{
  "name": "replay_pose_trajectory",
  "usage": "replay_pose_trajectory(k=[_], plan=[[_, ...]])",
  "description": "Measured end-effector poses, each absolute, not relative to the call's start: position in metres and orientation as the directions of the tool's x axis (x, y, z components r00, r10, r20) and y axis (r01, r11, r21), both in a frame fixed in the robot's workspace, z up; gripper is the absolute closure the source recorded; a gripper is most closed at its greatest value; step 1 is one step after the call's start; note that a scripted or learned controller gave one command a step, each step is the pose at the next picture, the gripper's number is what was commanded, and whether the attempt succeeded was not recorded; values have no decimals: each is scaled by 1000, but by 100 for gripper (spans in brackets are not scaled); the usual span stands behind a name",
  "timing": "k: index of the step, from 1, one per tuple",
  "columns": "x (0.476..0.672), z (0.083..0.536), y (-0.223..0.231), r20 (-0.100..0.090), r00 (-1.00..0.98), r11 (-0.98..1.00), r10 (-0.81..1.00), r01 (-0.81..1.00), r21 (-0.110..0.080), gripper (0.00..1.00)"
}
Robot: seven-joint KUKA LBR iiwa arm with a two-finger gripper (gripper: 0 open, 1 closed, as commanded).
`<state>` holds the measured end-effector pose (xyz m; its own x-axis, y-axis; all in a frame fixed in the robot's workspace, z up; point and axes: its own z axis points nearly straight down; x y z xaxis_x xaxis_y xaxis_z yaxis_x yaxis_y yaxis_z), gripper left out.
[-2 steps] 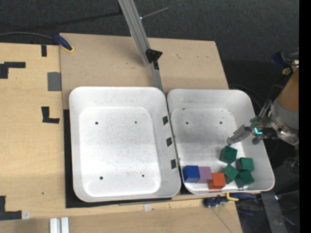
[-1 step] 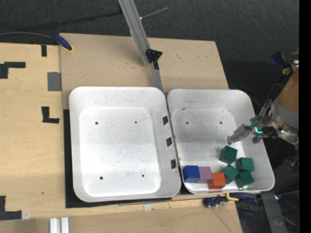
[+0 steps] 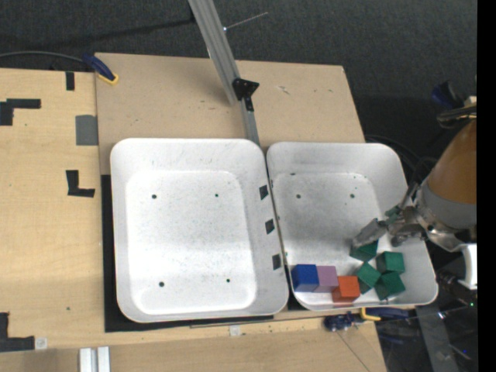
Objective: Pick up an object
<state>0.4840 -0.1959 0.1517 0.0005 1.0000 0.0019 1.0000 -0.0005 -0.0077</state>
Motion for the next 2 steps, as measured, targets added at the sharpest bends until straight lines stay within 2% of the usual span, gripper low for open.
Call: replay_pose_trajectory(k=[1, 2], plan=[[483, 98, -195, 1, 0, 0, 1000, 1000, -5, 0], [483, 110, -194, 2, -2, 2, 1000, 1000, -4, 100]])
